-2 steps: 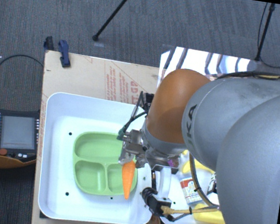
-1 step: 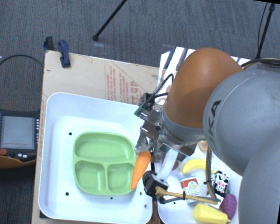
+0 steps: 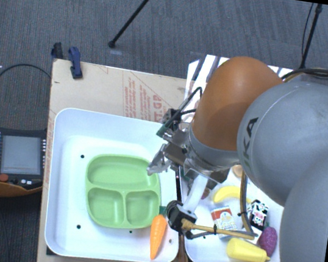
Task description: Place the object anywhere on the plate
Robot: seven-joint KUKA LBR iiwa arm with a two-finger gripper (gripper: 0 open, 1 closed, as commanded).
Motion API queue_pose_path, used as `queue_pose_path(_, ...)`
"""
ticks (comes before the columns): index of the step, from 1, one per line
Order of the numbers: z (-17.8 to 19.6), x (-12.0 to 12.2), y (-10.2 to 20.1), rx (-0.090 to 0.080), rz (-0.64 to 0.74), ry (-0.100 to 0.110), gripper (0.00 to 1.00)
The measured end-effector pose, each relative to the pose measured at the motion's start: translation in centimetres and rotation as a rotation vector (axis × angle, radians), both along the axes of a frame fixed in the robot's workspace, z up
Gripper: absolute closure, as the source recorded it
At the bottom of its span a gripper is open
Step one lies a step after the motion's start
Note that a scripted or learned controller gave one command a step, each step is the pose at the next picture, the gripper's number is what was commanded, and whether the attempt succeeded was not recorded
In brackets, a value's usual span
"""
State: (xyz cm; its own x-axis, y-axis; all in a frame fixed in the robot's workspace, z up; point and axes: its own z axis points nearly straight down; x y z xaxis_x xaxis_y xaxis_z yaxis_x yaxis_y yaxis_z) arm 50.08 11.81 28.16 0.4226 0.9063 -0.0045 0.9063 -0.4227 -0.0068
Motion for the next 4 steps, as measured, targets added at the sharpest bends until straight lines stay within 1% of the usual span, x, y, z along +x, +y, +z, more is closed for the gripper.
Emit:
queue_pose_path(1, 0.8, 0.0, 0.1, -0.002, 0.005, 0.008, 1.0)
queue_pose_path(2, 0.7, -0.1, 0.2, -0.002, 0.009, 0.009, 0.0)
queue_pose_path(3, -5.2, 2.8, 7.3, -0.004, -0.586, 0.002, 0.0)
queue_pose_path(4, -8.3, 0.6, 10.7, -0.005, -0.853, 0.001, 0.0)
